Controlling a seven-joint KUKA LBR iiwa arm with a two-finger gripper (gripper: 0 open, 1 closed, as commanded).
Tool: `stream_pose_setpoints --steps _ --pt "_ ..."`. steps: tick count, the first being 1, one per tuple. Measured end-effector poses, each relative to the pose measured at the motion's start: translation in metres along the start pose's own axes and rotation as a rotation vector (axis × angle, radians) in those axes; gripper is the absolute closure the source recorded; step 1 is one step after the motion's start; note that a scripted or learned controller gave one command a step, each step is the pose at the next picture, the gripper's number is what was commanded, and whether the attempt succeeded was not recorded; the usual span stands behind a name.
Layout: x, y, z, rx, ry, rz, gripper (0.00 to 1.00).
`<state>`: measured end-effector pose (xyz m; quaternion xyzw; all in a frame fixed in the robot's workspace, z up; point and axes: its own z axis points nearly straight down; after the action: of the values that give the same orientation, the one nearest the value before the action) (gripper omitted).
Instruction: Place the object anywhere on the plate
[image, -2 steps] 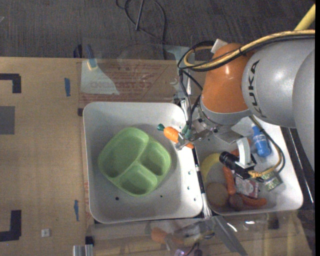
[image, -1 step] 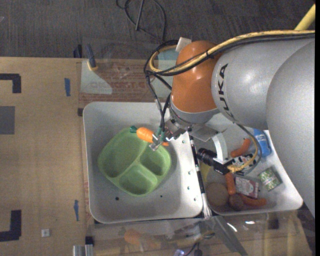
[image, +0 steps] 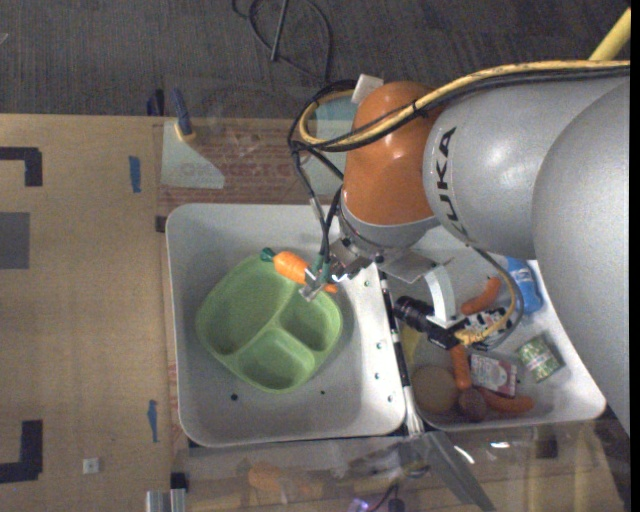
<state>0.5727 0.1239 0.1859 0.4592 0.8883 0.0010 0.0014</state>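
A green divided plate (image: 262, 330) lies in the left white bin (image: 200, 400). An orange toy carrot (image: 289, 266) with a green top is at the plate's upper right rim, pointing down and right. My gripper (image: 316, 282) reaches down from the orange wrist band and sits across the carrot's thin end. A bit of orange shows on the far side of the fingers, so the carrot lies between them. The gripper is shut on it, over the plate's top right compartment.
The right bin (image: 585, 395) holds several toy foods and packets, among them an orange sausage shape (image: 480, 295), a round brown piece (image: 433, 386) and a green can (image: 537, 357). The big grey arm covers the upper right. The wooden bench lies to the left.
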Motion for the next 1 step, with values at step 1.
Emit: stream_pose_setpoints --steps 1 --pt "-0.0007 0.001 -0.0104 -0.004 -0.002 0.001 1.0"
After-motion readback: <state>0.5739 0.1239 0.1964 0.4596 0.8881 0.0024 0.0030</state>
